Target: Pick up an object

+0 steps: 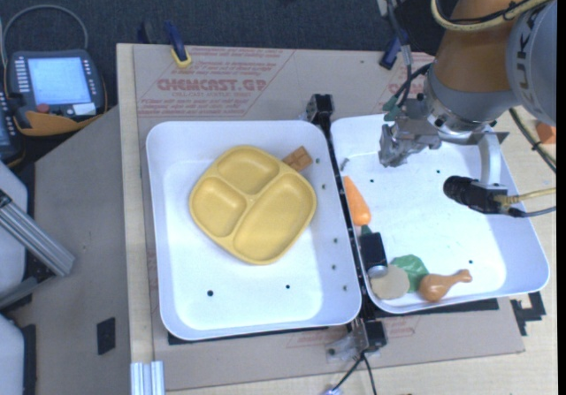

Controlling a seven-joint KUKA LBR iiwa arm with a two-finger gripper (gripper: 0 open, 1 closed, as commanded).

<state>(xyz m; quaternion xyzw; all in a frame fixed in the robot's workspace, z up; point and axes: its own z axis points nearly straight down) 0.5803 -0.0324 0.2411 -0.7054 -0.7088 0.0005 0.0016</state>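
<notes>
Reach phase — nothing grabbed yet
gripper hangs over the right bin, can't tell its opening; next it needs lining up on the carrot — then descending.

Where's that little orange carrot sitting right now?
The carrot lies in the right bin, against its left wall, just above a small black block.

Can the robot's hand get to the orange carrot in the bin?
Probably yes. The carrot lies uncovered by the right bin's left wall, and the hand hangs just above it, though that wall crowds one side.
</notes>
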